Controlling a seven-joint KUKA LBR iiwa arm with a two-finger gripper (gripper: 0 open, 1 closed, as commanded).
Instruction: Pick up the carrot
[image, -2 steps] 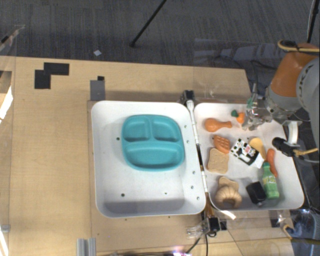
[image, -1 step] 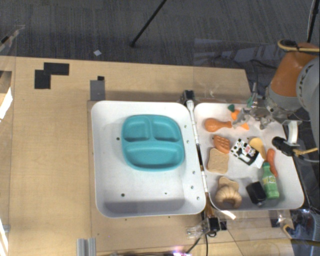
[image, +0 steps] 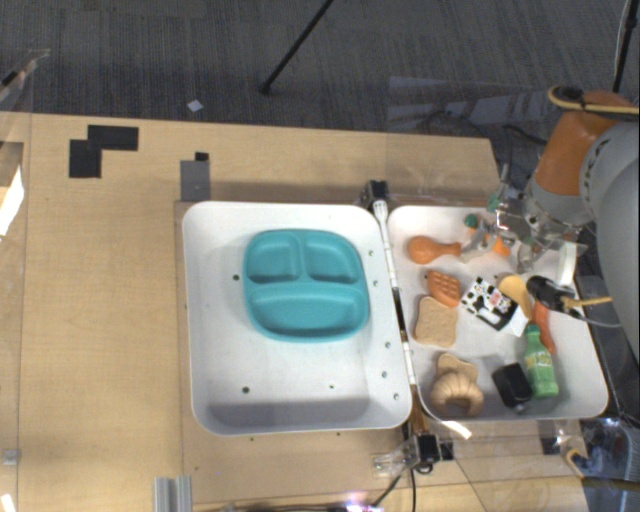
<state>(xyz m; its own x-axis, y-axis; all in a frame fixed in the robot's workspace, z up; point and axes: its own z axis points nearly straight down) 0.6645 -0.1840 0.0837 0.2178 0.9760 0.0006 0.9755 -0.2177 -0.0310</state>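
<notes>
Carrot (image: 544, 325) beside green bottle (image: 540, 365)

Scene is viewed from one fixed camera above the light wooden bench (image: 100, 330), angled down at a slant. Both shallow white plastic bins (image: 215, 300) are framed side by side at medium distance; dark carpeted floor (image: 300, 50) is seen along the top.

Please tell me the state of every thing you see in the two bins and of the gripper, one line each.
Teal tray: flat in left bin, nothing in its compartments.
Carrot: lying in right bin, not held.
Green bottle: lying on its side.
Bread slice: lying flat.
Gripper: low over right bin's far end.
</notes>
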